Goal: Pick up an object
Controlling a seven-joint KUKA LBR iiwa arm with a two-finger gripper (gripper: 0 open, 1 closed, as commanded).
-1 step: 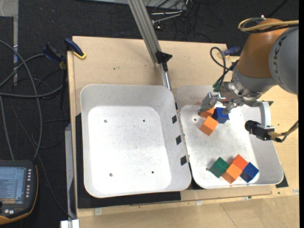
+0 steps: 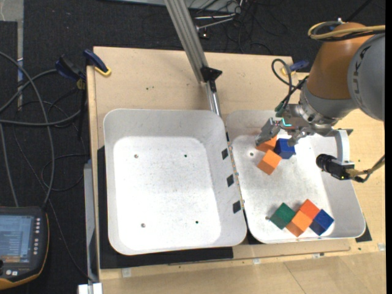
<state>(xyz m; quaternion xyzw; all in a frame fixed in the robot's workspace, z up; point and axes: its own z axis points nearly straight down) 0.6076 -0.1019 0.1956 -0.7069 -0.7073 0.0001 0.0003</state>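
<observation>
Where blocks point(image 2: 277, 150) cluster, tool point(image 2: 277, 133) low.

Evenly and brightly lit from above, no hard glare. Soft, short shadows under the coloured blocks point(image 2: 301, 217) below the claw point(image 2: 278, 129) and under the claw itself on the right white bin point(image 2: 340, 195). Left bin point(image 2: 162, 176), well to the claw's left, slightly washed out but with speckles legible. Dark floor point(image 2: 49, 35) far left of the claw dim, cables faint. Fairly sharp overall, mild softness and compression grain; a gentle slant, worktop point(image 2: 153, 72) edges converging toward the top.
</observation>
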